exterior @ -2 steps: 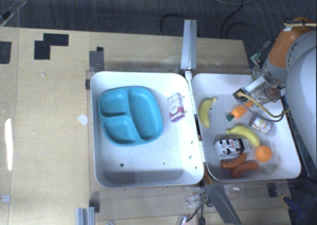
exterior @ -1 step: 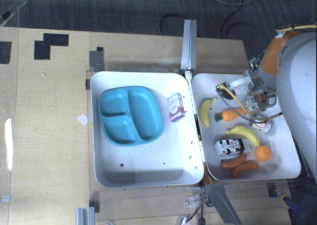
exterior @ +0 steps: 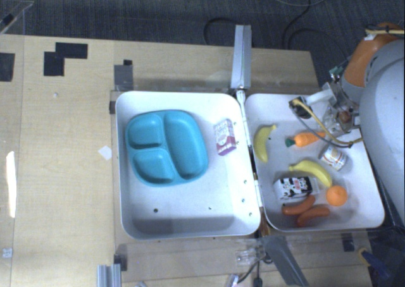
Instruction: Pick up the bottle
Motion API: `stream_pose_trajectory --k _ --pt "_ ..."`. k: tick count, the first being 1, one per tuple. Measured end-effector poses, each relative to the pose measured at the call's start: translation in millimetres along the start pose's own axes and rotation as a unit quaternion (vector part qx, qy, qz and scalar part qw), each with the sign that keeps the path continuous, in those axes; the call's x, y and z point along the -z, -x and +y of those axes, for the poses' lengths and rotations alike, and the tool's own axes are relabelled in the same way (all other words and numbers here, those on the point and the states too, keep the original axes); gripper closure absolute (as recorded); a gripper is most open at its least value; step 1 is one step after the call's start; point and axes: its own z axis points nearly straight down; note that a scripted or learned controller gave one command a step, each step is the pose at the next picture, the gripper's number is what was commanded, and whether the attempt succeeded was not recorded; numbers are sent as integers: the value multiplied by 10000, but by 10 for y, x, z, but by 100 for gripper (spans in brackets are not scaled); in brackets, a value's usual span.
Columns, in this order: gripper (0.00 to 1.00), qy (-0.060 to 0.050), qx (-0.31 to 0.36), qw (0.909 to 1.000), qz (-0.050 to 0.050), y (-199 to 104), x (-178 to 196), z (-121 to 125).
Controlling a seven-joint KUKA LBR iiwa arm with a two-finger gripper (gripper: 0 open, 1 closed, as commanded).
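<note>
Your arm [exterior: 380, 90] comes in at the right edge of the frame, mostly cut off, grey bulk hiding the right bin's [exterior: 364, 219] far corner. The gripper [exterior: 335, 121] sits over the upper right of that bin, tangled in cables; you can't tell whether it is spread or closed. The bottle is hard to pin down: a small black-and-white container [exterior: 295, 186] lies low in the right bin, touching a banana [exterior: 313, 170] and above two sausages [exterior: 305, 210]. A silvery can [exterior: 333, 157] lies just below the gripper, a carrot [exterior: 305, 140] beside it. The left bin [exterior: 183, 225] holds a blue divided tray [exterior: 167, 146] and a small carton [exterior: 224, 136].
</note>
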Motion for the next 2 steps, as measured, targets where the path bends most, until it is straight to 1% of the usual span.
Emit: stream_pose_trajectory --k 1,2 --pt "100 -4 -5 10000 -5 5 -2 92" --pt "100 -10 184 9998 6 -4 12 -350"
